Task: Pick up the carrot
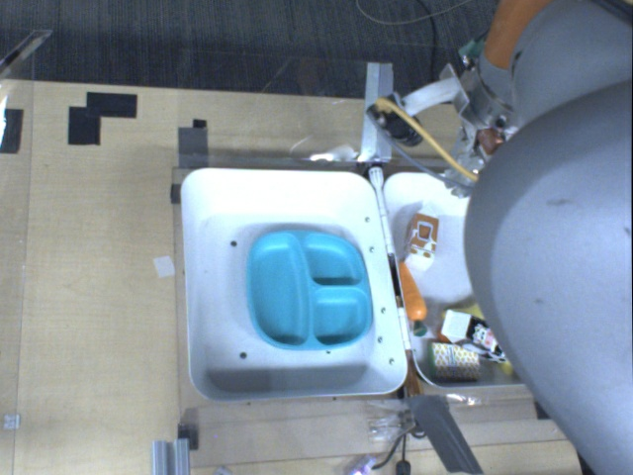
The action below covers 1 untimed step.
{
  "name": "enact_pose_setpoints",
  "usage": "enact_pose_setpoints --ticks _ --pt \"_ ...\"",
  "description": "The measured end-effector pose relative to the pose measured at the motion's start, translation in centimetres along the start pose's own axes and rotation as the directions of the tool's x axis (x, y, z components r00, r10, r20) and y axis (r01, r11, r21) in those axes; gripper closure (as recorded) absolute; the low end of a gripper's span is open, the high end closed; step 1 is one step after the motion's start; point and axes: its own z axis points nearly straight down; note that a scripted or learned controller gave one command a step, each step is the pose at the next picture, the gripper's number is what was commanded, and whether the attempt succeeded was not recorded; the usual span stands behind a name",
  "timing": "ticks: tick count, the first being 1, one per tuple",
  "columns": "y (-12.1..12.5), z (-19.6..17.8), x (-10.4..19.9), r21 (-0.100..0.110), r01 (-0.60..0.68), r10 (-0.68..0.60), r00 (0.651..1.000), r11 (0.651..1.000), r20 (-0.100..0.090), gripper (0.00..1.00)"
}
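Note:
The orange carrot (410,291) lies in the right bin (401,196) against its left wall, pointing along the divider. A white packet with an orange print (422,238) lies just beyond it. The big grey arm (554,265) with its orange band (516,13) covers most of the right bin. Its wrist reaches down near the bin's far right, and the gripper itself is hidden behind the arm.
The left bin (213,265) holds a blue divided tray (309,287). At the right bin's near end lie a speckled box (455,360) and a small white and yellow item (473,332). A yellow cable (425,137) runs by the far rim.

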Motion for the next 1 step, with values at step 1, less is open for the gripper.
enact_pose_setpoints --ticks 1 --pt "9.48 5.75 1.49 0.0 0.021 -0.021 1.0 1.0 0.002 1.0"
